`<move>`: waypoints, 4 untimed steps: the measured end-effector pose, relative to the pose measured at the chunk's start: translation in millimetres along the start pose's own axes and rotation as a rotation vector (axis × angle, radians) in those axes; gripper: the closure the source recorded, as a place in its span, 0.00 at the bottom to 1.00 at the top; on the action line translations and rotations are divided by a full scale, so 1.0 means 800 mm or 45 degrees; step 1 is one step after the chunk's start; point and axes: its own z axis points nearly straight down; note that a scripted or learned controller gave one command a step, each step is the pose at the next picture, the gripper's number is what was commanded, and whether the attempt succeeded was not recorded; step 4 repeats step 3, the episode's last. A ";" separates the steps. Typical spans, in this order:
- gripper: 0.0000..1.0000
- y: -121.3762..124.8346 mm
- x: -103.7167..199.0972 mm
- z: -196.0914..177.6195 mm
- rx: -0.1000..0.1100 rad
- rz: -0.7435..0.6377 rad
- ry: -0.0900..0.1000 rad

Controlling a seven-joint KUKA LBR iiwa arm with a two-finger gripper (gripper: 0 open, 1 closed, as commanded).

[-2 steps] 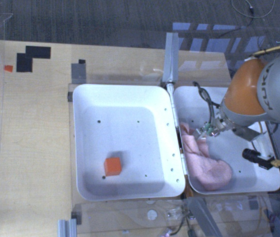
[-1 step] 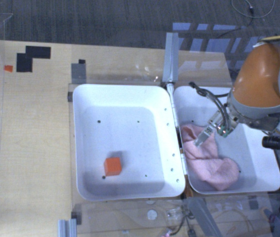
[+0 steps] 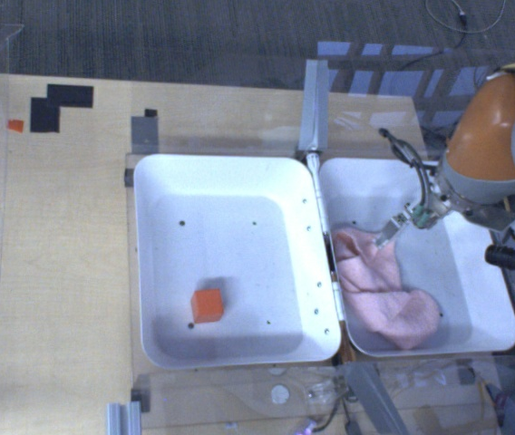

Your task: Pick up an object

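A small orange cube (image 3: 208, 305) lies on the floor of the left white bin (image 3: 158, 243), towards its front left. A crumpled pink cloth (image 3: 380, 290) lies in the right white bin (image 3: 475, 333), spread from the bin's left wall to its front. My gripper (image 3: 392, 232) reaches in from the right and points down and left. Its tip is at the cloth's upper edge, and I cannot tell whether it touches the cloth. The grey arm with its orange band (image 3: 486, 139) stands over the right bin's back right corner.
A metal divider (image 3: 313, 107) runs back from between the two bins. Black markers (image 3: 53, 105) and a small orange tag (image 3: 14, 126) lie on the wooden bench at the far left. Cables (image 3: 407, 152) hang by the wrist.
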 end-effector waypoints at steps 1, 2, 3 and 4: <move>0.00 -0.013 0.001 0.061 -0.008 -0.130 -0.005; 1.00 -0.008 0.000 0.044 -0.019 -0.134 -0.013; 1.00 0.137 0.028 -0.060 -0.006 0.073 -0.001; 1.00 0.137 0.028 -0.060 -0.006 0.073 -0.001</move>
